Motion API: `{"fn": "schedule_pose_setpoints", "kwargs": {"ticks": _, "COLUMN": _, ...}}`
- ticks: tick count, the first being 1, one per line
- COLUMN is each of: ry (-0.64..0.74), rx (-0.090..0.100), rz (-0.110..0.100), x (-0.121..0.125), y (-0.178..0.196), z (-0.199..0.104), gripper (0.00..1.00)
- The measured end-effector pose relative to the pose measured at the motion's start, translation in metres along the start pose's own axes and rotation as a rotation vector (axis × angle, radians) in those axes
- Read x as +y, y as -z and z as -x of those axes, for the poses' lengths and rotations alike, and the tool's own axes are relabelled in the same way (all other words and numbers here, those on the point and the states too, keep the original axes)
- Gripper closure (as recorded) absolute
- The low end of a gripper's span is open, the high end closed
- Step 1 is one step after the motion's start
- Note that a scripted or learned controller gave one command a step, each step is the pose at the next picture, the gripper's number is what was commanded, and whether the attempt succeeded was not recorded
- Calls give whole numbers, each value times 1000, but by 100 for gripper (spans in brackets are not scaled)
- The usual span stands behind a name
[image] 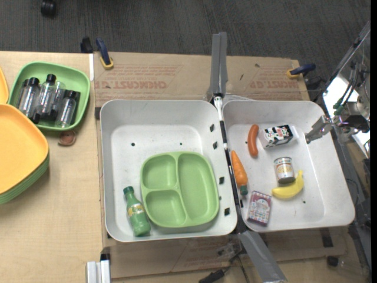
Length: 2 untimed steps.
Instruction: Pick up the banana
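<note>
Two white bins sit side by side: the left bin point(115, 158) holds a green divided tray point(178, 189) and, at its seven o'clock, a green bottle point(136, 211). In the right bin point(330, 208), the banana point(289, 187) lies at five o'clock, touching a small jar point(284, 168). The gripper point(318, 128) hovers at the bin's two o'clock rim, grasping nothing; whether it is released or clenched cannot be told.

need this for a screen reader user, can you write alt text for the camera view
A yellow banana lies in the right white bin beside a small jar, with a milk carton, sausage, carrot and pink packet around it. The gripper sits at that bin's upper right rim. The left bin holds a green divided tray and green bottle.
</note>
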<state>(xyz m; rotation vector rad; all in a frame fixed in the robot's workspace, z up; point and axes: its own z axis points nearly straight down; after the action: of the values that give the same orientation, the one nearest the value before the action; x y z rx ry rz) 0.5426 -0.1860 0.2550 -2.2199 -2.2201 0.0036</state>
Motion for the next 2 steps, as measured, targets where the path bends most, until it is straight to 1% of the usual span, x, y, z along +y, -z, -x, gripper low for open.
{"fn": "schedule_pose_setpoints", "kwargs": {"ticks": 1, "ry": 0, "rx": -1, "rz": -2, "x": 0, "y": 8, "z": 1, "gripper": 100}}
{"fn": "schedule_pose_setpoints", "kwargs": {"ticks": 2, "ry": 140, "rx": -2, "rz": 2, "x": 79, "y": 8, "z": 36, "gripper": 100}}
